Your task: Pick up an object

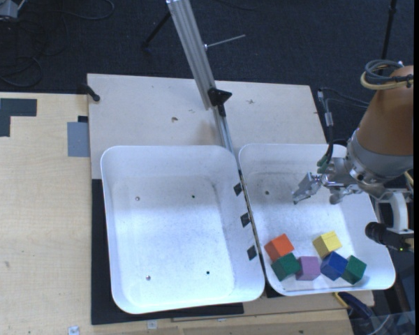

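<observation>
The wide shallow white plastic left bin (169, 222) sits at nine o'clock of its twin, the shallow white plastic right bin (279, 169). The grey arm with an orange band (385, 128) reaches in from three o'clock; its metal two-finger gripper (306, 189) hangs over the right bin's middle, whether its jaws are apart or together I cannot tell. At six o'clock of the gripper lie six small blocks: orange cube (279, 246), dark green cube (286, 266), purple cube (309, 267), yellow cube (327, 243), blue cube (334, 265), green cube (354, 269).
</observation>
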### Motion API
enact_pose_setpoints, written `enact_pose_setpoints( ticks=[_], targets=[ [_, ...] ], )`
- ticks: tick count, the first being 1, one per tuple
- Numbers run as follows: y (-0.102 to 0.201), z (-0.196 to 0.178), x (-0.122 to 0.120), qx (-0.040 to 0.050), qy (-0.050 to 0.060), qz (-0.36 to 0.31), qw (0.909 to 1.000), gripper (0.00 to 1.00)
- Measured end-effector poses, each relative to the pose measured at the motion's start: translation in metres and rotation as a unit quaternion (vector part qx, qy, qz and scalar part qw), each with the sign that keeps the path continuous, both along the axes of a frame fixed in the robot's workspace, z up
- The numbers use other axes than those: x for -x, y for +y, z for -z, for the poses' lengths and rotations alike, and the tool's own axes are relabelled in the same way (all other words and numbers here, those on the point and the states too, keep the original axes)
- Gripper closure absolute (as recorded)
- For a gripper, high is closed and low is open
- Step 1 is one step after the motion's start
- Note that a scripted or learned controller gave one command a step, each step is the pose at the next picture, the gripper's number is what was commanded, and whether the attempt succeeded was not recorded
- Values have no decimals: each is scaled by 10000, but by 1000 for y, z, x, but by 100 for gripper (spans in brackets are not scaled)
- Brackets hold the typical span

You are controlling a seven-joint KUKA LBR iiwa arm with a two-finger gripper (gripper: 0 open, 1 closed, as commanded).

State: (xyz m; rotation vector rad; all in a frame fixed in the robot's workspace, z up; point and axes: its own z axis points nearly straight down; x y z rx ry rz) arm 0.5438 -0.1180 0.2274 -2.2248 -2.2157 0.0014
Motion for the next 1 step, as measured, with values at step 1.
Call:
enact_pose_setpoints(
  ticks=[1],
  targets=[
    [-32,-72,52,12,-26,-2,10000,0]
  ],
)
